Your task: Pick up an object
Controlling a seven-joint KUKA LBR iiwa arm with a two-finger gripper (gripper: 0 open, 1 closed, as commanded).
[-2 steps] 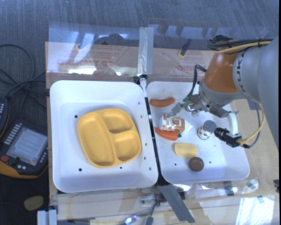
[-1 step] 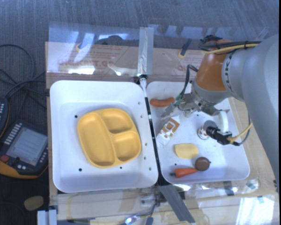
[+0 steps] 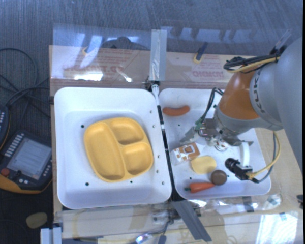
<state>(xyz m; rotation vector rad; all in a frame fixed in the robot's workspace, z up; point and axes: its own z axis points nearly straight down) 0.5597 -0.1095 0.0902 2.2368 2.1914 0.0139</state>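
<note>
Yellow divided plate (image 3: pixel 118 148) in white bin (image 3: pixel 71 187); orange-red sausage (image 3: pixel 176 110), pale yellow slice (image 3: pixel 203 164), brown ball (image 3: pixel 218 177), orange carrot (image 3: pixel 201 187), orange-and-white patterned packet (image 3: pixel 185 153).

A divided tray (image 3: pixel 119 148) lies in the left bin (image 3: pixel 71 187); a sausage (image 3: pixel 176 111), packet (image 3: pixel 185 153), and carrot (image 3: pixel 201 187) lie in the right bin (image 3: pixel 259 187).

Bright, even light from above — the white bins (image 3: pixel 112 197) nearly wash out, glare streaks the clear plastic (image 3: pixel 107 39), and detail stays soft.
</note>
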